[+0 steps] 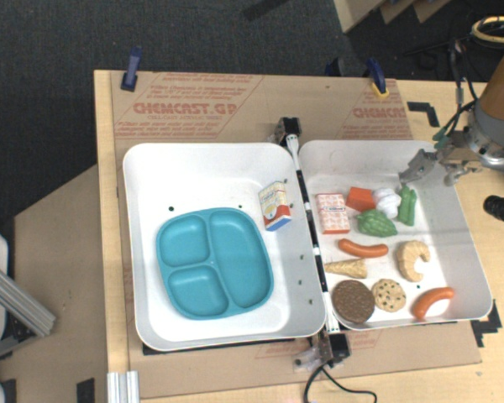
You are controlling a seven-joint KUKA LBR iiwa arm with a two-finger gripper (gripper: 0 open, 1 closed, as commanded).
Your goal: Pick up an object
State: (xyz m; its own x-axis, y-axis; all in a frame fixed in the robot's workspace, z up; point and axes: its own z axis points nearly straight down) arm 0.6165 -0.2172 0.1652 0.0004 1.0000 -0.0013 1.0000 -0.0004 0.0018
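Observation:
The right bin (462,225) holds several toy foods: a pink wafer pack (333,212), a red piece (360,198), a white piece (388,200), a green bottle (406,206), a green leafy piece (375,222), a sausage (363,248), a cone (347,268), a croissant (414,259), two cookies (353,300) and an orange-red piece (433,302). My gripper (420,168) hangs over the bin's far right part, just above and behind the green bottle. Nothing is visibly held in it.
The left bin (143,225) carries a teal divided plate (214,261) and a small milk carton (275,205) near its right wall. A black clip (289,129) sits at the far end of the seam between the bins. Blue clamps (132,67) pin the cardboard.

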